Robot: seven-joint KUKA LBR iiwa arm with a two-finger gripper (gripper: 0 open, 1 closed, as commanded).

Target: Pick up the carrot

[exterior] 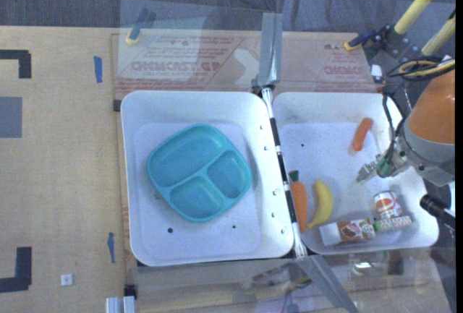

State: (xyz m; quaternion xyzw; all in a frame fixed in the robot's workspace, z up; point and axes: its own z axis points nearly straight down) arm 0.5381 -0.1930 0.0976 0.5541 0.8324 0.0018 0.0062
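Approach step, nothing grasped yet. The long orange carrot with a green top point(297, 202) lies in the right shallow white bin point(318, 113), hard against its left wall, running roughly along that wall with the green end pointing up the frame. A yellow banana point(323, 203) sits just beside it on the right, close enough to matter.

The grey two-finger gripper point(369, 171) hangs over the right-hand part of the same bin, well apart from the carrot, near a small red-and-white can point(386, 202) and above a flat white-and-red packet point(356, 230). Cannot tell whether it is open or closed (the tip is small and blurred here); nothing is visible in it.

A short orange sausage-like piece point(362, 134) lies nearer the gripper: wrong target, similar colour, easy to confuse. The left bin holds a teal divided plastic plate point(199, 171), irrelevant.

Next move, as I judge it: traverse left across the bin, align the grasp across the carrot's width, descend. Wall on one side and banana on the other leave little finger clearance.
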